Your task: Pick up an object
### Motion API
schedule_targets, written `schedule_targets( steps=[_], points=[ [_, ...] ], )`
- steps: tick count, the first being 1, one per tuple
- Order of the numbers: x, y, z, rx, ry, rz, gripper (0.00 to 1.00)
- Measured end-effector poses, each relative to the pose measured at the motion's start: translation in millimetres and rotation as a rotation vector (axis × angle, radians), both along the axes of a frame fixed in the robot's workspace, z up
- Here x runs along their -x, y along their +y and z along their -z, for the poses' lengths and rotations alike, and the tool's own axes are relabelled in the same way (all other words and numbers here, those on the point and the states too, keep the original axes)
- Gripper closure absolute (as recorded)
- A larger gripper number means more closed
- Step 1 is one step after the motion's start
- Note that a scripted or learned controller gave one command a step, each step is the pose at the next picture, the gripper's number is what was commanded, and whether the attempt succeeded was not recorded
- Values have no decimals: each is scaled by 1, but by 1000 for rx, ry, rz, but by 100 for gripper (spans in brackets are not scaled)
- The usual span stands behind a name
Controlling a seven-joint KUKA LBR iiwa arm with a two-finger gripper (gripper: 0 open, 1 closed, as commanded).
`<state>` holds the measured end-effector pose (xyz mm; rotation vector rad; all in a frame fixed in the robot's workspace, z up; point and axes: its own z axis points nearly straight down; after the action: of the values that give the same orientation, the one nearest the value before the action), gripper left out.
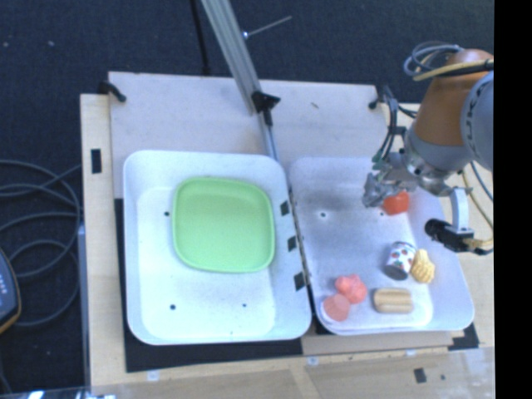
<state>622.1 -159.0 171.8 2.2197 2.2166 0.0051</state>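
- pincer (pixel 381 191) down in the right bin (pixel 332 223), far half, near the bin's right side; cannot tell how it is set, too small and dark
- orange-red object (pixel 396 202) touching or just beside the pincer on its right; cannot tell if gripped or resting on the bin floor
- arm (pixel 445 123) comes in from the right, orange band above grey wrist, cables looped above it
- black part (pixel 445 235) with a white bracket sticks out just right of the right bin, below the wrist
- rest of right bin, near half: silver-and-dark round object (pixel 400 258) touching a yellow ridged toy (pixel 423 267) on its right
- tan bread-roll-shaped toy (pixel 392 300) lying flat near the front rim, below those two
- pink lumpy toy (pixel 352 288) left of the roll; pink round piece (pixel 337 307) just in front of it, touching or nearly so
- left bin (pixel 150 248) side by side with the right one, holds a green square plate (pixel 224 224), flat, toward the far right part
- counter (pixel 166 106) pale, under both bins; metal pole (pixel 233 44) slants up from between the bins
- black cables (pixel 33 198) on the dark floor, left of the counter
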Motion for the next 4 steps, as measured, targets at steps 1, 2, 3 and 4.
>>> schedule_targets(
  steps=[1, 2, 3, 4],
  points=[
    [2, -8, -57, 1, 5, -1, 100],
    [1, -8, -84, -1, 3, -1, 100],
    [10, 45, -90, -2, 4, -5, 100],
    [26, 96, -77, -1, 6, -4, 100]
  ],
)
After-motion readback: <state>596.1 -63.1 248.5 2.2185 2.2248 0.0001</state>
